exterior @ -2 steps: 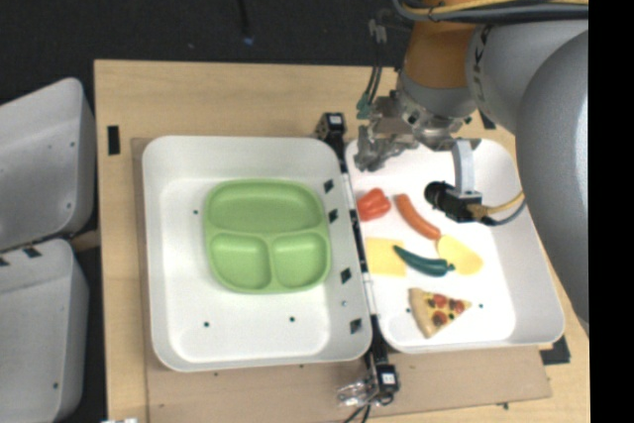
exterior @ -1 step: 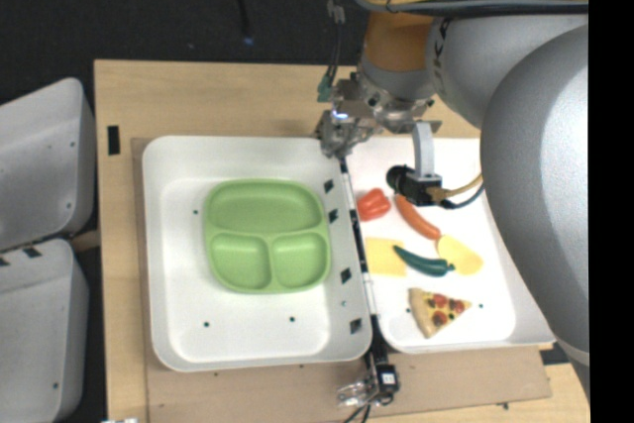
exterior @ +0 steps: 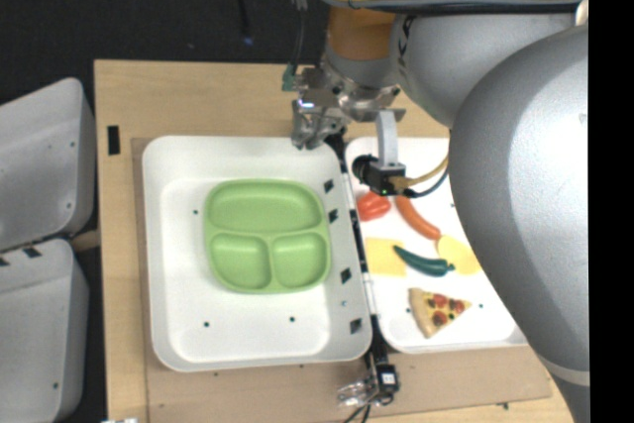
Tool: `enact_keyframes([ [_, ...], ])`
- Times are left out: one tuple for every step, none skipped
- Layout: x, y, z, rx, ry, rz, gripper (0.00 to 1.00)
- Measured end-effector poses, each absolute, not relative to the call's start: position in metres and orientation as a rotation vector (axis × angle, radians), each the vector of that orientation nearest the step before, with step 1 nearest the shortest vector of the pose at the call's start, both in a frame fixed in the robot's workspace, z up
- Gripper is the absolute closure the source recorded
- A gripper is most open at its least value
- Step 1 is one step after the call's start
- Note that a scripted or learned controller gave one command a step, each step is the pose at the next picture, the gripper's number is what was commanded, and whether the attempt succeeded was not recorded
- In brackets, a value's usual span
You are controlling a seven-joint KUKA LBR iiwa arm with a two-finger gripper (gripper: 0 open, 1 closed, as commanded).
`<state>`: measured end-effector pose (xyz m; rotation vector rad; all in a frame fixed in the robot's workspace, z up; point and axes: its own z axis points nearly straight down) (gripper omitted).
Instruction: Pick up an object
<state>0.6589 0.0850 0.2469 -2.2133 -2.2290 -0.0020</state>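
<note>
A: Why is everything crowded into one bin?
B: The right bin [exterior: 396, 337] is the stock: a pizza slice [exterior: 436, 309] at its near edge, then a green pepper [exterior: 426, 262] on a yellow piece [exterior: 384, 258], then an orange carrot [exterior: 418, 218] and a red piece [exterior: 372, 205]. The left bin [exterior: 178, 332] carries a green divided plate [exterior: 265, 235] at its centre.
A: And the gripper [exterior: 315, 129]?
B: It hangs over the far edge, near the divider, carrying nothing. Whether it is spread or closed, I cannot tell.

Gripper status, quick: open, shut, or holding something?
Gripper: over the top edge of the left bin, nothing visibly between its fingers; open or shut cannot be told from this view.
</note>
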Motion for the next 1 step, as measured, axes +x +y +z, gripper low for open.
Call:
enact_keyframes([
  [0.6584,0.0815,0.2463,-2.217,-2.225,0.004,0.0],
])
